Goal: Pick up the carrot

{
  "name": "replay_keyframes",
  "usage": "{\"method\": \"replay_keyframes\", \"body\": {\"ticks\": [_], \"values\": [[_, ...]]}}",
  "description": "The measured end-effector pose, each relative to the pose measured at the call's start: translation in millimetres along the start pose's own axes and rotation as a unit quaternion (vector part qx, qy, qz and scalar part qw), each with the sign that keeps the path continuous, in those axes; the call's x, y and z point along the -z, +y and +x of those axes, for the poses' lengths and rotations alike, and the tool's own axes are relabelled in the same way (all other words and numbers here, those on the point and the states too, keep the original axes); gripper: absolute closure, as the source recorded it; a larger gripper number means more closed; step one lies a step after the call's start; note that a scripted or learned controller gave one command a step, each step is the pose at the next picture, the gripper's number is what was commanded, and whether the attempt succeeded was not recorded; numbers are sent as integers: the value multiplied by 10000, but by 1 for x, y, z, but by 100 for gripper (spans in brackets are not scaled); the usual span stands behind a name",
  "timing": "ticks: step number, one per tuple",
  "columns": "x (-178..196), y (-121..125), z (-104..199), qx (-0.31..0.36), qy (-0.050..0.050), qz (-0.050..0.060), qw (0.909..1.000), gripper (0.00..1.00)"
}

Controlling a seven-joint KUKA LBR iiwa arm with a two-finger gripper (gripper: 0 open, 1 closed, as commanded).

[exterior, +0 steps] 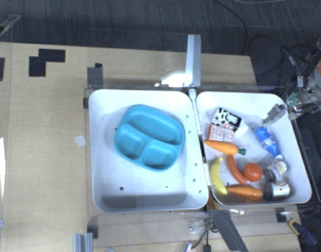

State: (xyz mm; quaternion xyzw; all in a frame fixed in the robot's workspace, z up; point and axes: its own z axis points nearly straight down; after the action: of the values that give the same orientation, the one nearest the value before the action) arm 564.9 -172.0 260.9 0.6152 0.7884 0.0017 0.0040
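Observation:
An orange carrot with a green stem end lies across the middle of the right bin, its tip towards the divider. A second orange carrot lies along that bin's front wall. My gripper hangs over the bin's back right part, just above a blue bottle. It is well to the right of the first carrot and apart from it. Nothing is seen in its grasp.
Around the carrots, the right bin holds a patterned card box, a banana, a red sausage, a tomato and two small cans. A blue divided plate lies in the left bin.

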Motion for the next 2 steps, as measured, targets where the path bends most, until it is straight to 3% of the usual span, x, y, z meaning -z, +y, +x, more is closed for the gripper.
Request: {"method": "replay_keyframes", "body": {"ticks": [1,2], "values": [[-64,5,49,1125,15,10,9937,0],[-143,-22,87,1188,16,11,9929,0]]}}
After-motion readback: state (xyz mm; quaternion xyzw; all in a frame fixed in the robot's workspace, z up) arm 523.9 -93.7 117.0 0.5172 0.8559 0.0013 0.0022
